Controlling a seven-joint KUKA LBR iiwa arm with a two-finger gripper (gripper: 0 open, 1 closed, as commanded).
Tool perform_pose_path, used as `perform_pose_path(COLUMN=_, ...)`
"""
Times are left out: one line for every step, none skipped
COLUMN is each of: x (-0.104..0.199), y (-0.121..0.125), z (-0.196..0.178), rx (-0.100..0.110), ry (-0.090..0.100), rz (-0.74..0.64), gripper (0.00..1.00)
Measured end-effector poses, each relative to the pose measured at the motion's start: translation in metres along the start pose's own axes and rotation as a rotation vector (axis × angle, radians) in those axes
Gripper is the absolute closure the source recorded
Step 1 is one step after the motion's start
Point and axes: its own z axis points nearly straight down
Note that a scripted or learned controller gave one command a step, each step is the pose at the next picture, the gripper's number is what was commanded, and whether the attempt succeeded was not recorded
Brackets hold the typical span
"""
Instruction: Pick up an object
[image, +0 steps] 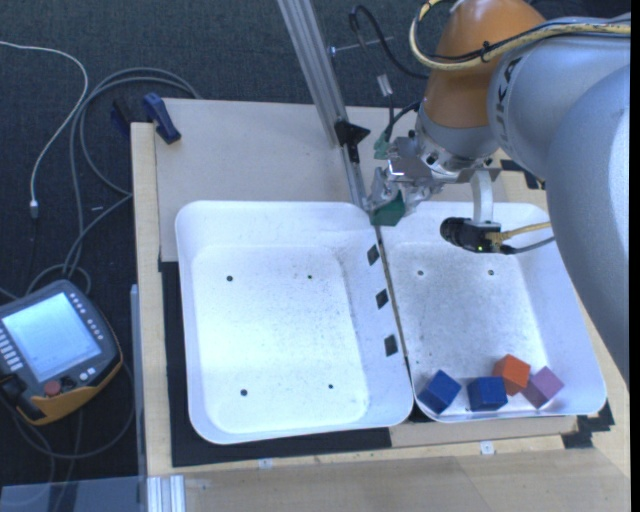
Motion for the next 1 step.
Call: perform_pose_path(x=0.0672, y=-0.0693, z=0.0057, rx=0.017, ry=0.001, rz=0.002, gripper=1.00)
